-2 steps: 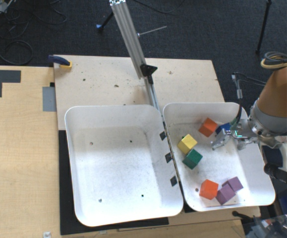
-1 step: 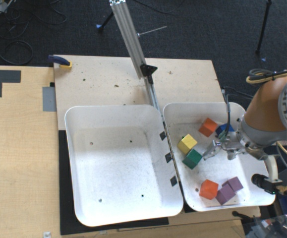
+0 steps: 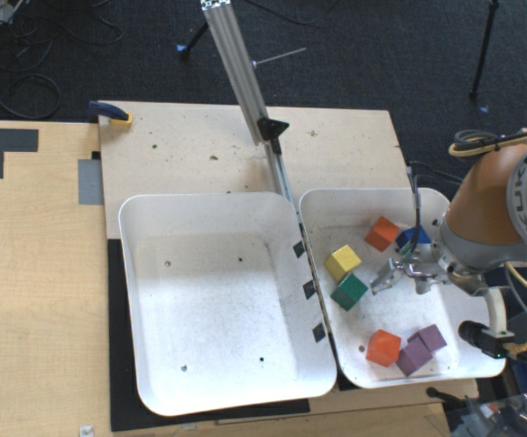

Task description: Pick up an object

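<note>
Two shallow white plastic bins sit side by side on the pale wooden bench [image 3: 199, 144]. The left bin [image 3: 145, 244] shows a bare, speckled floor. The right bin [image 3: 336, 209] holds all the loose blocks.

Blocks in the right bin:
- yellow cube [image 3: 343, 261], near the bin's left wall
- green cube [image 3: 349, 291], just below the yellow one and touching or nearly touching it
- orange cube [image 3: 382, 234], toward the far side
- small blue block [image 3: 416, 239], right of that orange cube, partly hidden behind the arm's hardware
- second orange cube [image 3: 383, 348], near the front wall
- two purple blocks, one [image 3: 414, 357] just beside the second orange cube, the other [image 3: 430, 338] touching it at upper right

The grey arm with the orange band [image 3: 486, 203] reaches in from the right. The two-finger gripper [image 3: 392, 276] is low over the middle of the right bin, pointing left toward the green cube. Its tip lies just right of the green cube, below the first orange cube and the blue block. No block is visible between the fingers. I cannot tell whether the claw is spread or closed; the metal parts blur together.

Surroundings: a slanted aluminium rail [image 3: 242, 71] with a black clamp runs down to the divide between the bins. A blue-and-yellow clamp handle [image 3: 110, 113] sits at the bench's far left corner. Dark carpet with cables lies beyond.
</note>
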Robot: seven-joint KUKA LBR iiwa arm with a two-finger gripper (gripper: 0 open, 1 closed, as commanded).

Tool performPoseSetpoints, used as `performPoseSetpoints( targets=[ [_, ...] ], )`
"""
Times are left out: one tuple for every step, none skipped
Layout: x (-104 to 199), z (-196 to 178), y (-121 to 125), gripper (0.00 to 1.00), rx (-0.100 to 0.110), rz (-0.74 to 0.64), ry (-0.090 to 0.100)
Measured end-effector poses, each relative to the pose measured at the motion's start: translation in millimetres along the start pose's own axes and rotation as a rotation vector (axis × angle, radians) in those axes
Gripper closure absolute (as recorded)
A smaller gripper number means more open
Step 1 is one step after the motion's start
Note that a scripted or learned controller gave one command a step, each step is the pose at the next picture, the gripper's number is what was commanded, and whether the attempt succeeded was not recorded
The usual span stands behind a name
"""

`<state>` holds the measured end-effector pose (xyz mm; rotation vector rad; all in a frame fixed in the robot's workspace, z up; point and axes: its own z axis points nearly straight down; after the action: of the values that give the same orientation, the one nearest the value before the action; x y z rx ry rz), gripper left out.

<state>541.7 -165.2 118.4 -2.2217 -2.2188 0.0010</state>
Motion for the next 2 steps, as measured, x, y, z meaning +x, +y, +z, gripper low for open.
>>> performPoseSetpoints(
  targets=[
    [-1.6,-7.6,-1.0,1.00,0.003,0.009,0.001],
    [-3.1,-65.1,9.0,1.00,-0.005,-0.002,-0.002]
  ],
)
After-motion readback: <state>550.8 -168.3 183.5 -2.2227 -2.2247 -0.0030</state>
